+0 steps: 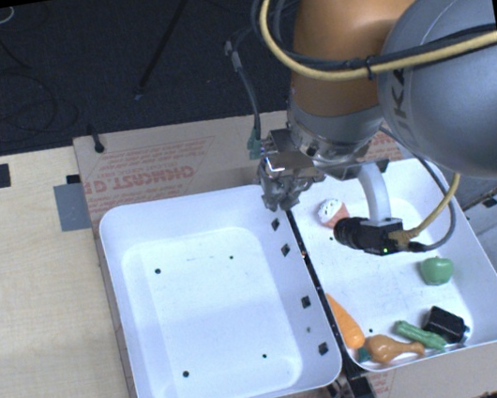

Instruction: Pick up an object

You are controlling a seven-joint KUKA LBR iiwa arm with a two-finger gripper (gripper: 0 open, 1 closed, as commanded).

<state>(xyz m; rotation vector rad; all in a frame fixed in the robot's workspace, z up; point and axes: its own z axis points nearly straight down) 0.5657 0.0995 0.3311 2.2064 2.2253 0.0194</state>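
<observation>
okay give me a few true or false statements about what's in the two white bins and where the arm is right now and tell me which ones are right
1. The carrot lies in the right bin, near the divider between the bins. True.
2. The green ball sits in the left bin. False: it is in the right bin, toward its right side.
3. The gripper is over the far end of the divider between the bins. True.
4. The black block is at the far edge of the right bin. False: it lies in the near corner, beside a green stick-shaped item.
5. The carrot is between the gripper's fingers. False: it lies on the bin floor, apart from the gripper.
</observation>
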